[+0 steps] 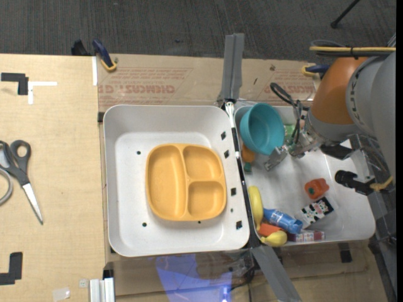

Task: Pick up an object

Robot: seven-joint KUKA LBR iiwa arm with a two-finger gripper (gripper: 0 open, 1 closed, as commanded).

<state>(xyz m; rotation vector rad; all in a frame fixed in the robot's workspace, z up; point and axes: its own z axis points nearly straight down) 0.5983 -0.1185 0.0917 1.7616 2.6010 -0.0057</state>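
Overhead, gripper (281,154) sits low in right bin (343,228), fingers clamped on rim of teal cup (263,128), cup tilted on its side. Left bin (119,187) holds yellow divided plate (186,182).

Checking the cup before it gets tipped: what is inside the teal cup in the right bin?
The teal cup lies tilted; its visible inner wall looks bare teal. The deeper bottom is shadowed, so small contents cannot be ruled out.

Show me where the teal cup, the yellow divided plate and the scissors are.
teal cup (264,128), camera view, on its inner wall
yellow divided plate (186,181), camera view, on its centre ridge where the compartments meet
scissors (22,172), camera view, near the pivot
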